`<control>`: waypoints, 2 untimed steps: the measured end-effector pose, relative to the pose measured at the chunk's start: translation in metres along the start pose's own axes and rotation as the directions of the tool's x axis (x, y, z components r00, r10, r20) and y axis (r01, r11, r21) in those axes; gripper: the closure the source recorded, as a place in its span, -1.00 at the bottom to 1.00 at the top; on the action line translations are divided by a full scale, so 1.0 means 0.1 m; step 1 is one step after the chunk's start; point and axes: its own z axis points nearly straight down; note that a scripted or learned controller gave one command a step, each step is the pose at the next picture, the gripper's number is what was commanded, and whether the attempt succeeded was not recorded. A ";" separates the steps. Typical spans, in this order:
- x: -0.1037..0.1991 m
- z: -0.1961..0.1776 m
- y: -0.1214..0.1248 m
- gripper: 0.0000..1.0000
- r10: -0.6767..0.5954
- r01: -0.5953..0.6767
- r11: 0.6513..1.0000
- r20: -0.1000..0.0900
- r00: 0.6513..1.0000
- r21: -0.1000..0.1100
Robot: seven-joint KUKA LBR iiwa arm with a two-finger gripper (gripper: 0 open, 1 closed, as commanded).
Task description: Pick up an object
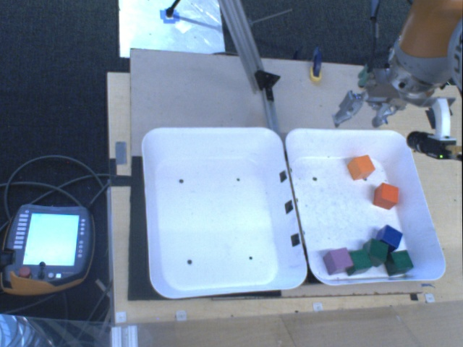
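- Hovering above the far rim of the right bin [423, 194], the gripper [365, 113] hangs from the grey arm [427, 27] with its orange band, which comes in from the right.
- Its two fingers [347, 109] are spread wide apart and nothing sits between them.
- Two orange cubes lie in the far half of the right bin: one orange cube [361, 167] nearer the gripper, the other orange cube [386, 195] just to its near right, the two close but apart.
- Bunched in the near right corner of that bin are a blue cube [389, 236], three dark green cubes [376, 251] and a purple cube [336, 260] at the left end of the cluster; they press against each other.
- Next to it on the left sits the left bin [155, 194], white and shallow, its rim touching the right bin's rim.
- Off the bench at the left, a teach pendant [47, 248] with a lit screen rests on the dark floor, cables looping round it.
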 end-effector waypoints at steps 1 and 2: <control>0.00 0.00 0.00 -1.00 0.000 0.000 1.000 0.000 1.000 0.000; 0.04 0.42 -0.02 -1.00 0.001 -0.001 1.000 0.001 1.000 0.003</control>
